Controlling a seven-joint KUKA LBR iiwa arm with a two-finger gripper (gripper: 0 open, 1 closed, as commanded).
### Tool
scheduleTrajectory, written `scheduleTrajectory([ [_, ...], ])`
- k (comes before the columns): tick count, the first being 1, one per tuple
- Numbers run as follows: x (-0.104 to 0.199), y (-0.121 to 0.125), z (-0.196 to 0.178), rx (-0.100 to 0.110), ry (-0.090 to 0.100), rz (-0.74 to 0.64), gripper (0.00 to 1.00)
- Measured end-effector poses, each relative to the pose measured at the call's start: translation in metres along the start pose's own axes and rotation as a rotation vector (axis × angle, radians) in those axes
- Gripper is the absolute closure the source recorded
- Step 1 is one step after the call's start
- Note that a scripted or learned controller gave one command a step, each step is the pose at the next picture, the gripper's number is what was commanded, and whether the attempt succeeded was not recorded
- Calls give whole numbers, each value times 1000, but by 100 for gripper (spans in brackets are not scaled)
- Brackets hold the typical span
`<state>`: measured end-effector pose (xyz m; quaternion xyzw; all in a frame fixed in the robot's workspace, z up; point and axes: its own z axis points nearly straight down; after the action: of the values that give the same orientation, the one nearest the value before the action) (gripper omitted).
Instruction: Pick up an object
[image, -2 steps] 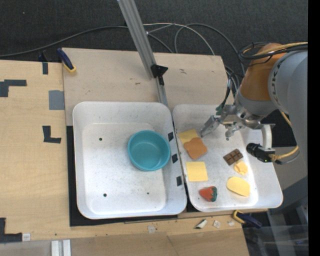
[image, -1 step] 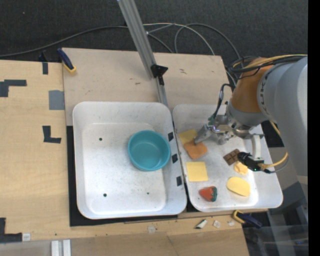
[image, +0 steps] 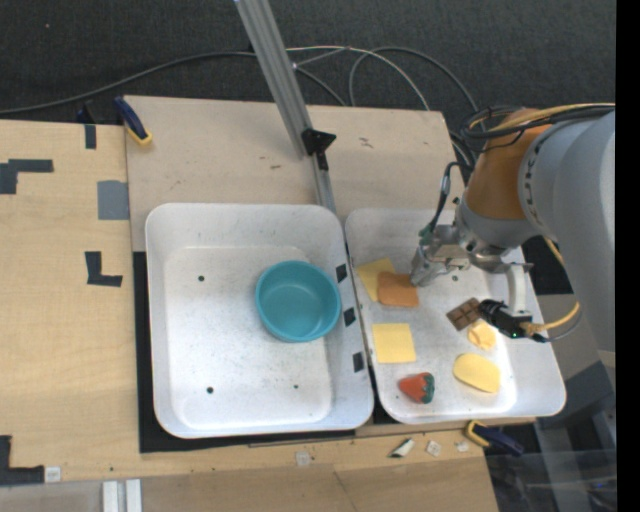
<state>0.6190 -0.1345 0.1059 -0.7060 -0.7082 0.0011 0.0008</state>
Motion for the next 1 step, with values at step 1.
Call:
scheduleTrajectory([
  [1, -2, 4, -63, -8, -1, 1, 100],
])
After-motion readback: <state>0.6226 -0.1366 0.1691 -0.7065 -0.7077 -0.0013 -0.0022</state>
